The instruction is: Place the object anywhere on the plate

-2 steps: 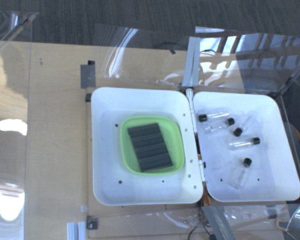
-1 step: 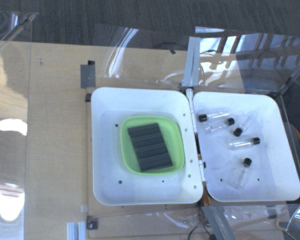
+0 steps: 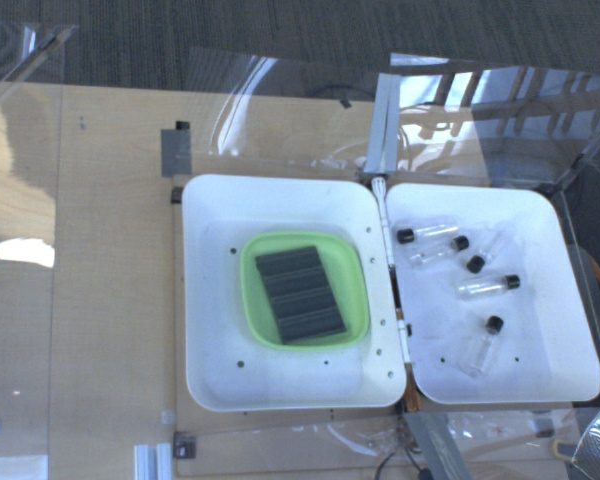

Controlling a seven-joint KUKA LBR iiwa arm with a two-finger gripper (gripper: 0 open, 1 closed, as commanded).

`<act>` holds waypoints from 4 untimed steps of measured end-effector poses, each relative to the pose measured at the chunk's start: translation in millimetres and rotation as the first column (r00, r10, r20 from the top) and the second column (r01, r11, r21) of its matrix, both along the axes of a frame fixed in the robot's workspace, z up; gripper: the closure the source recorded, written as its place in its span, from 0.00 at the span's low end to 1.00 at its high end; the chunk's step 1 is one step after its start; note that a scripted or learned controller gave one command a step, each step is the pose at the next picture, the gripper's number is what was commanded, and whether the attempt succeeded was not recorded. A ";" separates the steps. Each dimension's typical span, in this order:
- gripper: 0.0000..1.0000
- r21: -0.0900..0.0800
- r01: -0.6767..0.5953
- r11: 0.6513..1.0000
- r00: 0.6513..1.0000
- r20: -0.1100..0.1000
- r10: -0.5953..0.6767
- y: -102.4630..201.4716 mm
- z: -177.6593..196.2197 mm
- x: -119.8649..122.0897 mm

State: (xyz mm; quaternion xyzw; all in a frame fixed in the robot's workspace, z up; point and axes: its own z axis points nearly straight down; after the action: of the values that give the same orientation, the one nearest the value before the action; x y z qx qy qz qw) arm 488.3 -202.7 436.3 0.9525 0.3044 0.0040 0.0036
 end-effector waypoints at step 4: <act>0.00 0.002 0.327 0.945 0.945 0.003 -0.327 -3.1 0.4 0.7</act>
State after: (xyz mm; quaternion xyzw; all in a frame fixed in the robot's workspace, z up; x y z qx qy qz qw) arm 489.0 -205.9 436.8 0.9898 0.1422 0.0054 0.0040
